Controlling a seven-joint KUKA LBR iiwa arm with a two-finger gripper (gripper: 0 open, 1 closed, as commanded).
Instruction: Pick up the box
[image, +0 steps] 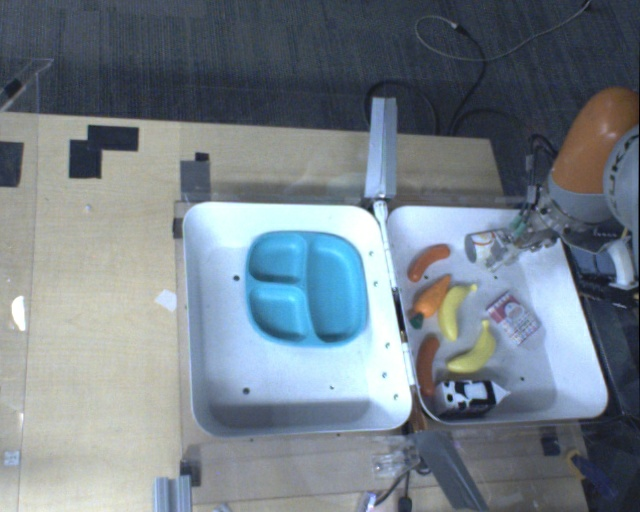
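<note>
Gripper (497, 246) hovers at the right bin's (590, 350) far edge; jaw state cannot be told. Box (513, 318) lies flat mid-bin, unheld.

A single fixed camera looks down at a slant from above the counter (100, 300) — far enough to frame both white bins (200, 320) side by side.

In the right white bin (590, 380), the small pink-and-white box (513, 318) has bare floor to its right and above; two yellow bananas (462, 325) crowd its left. The blue divided tray (305, 285) fills the left bin's (210, 330) middle.
</note>
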